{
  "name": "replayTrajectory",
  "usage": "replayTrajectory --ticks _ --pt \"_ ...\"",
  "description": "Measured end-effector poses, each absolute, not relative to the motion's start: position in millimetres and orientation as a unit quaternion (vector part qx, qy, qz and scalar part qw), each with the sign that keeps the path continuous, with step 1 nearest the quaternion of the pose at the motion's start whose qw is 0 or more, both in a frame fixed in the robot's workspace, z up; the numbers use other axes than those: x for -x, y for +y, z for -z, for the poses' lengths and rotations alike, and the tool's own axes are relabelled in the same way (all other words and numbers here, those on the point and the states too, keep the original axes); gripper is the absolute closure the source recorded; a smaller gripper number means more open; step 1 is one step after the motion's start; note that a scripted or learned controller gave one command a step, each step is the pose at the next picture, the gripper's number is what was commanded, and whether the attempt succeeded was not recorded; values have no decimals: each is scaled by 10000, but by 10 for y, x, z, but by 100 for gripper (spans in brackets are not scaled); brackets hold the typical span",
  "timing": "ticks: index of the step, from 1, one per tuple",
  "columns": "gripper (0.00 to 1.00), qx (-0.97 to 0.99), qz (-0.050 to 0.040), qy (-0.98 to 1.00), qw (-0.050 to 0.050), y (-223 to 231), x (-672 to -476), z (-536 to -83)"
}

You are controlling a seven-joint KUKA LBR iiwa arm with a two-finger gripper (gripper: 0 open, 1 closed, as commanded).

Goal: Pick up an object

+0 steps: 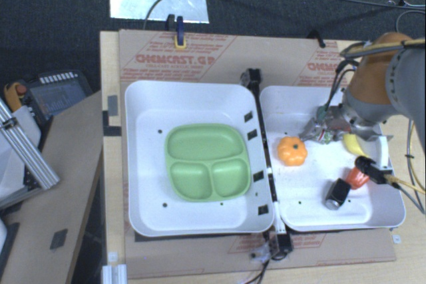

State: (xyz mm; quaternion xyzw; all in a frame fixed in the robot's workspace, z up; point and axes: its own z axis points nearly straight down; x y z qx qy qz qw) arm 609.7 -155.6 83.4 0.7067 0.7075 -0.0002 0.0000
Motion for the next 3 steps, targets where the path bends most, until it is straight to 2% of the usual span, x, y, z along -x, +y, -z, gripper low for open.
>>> replayTrajectory --ticks 1,3 --pt "100 -7068 -12 7074 17 -1557 -6110 -962" --pt "100 -7054 -22 7088 36 -1555 -6136 -2259"
